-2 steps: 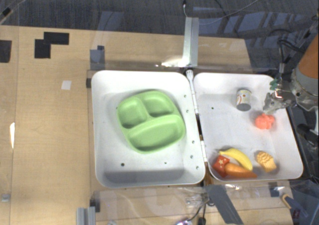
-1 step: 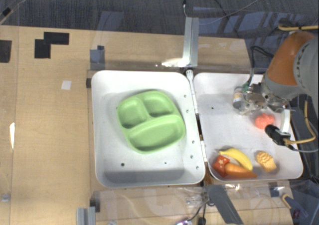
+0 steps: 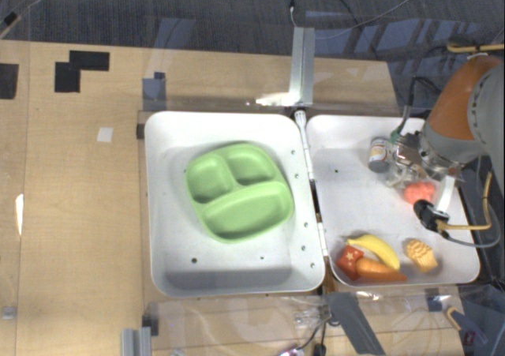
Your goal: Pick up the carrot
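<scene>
The carrot [image 3: 379, 270] lies in the right bin's [image 3: 347, 204] near corner, just below the banana [image 3: 376, 251] and beside a strawberry [image 3: 349, 258], while the gripper [image 3: 404, 159] hovers well away over a pink item [image 3: 420, 189], its grip impossible to judge.

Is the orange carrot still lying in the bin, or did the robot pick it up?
Still in the bin. The long orange carrot lies flat in the right white bin, beside the curved yellow banana.
</scene>
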Controlling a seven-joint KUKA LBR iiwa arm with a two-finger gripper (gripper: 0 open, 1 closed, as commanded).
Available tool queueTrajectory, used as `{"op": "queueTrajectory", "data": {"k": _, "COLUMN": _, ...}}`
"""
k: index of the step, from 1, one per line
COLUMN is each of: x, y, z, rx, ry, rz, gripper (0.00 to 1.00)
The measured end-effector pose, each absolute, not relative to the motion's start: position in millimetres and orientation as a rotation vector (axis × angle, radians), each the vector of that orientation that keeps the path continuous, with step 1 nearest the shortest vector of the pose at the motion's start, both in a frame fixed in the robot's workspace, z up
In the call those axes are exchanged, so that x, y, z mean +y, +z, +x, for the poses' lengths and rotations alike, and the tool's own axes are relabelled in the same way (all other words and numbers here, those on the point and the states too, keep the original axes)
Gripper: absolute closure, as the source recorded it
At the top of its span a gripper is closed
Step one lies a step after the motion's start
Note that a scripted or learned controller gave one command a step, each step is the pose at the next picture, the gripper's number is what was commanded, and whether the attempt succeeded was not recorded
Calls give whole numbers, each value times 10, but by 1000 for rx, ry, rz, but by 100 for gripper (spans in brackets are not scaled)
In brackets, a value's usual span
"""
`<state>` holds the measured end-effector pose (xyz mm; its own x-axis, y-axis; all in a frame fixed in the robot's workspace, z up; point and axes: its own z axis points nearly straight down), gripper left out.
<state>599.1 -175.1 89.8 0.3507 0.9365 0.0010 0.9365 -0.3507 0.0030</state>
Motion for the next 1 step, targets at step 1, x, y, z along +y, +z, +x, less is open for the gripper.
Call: {"op": "queueTrajectory", "data": {"k": 1, "x": -1806, "y": 897, "z": 5586, "rx": 1691, "ry": 16, "rz": 2636, "gripper": 100}}
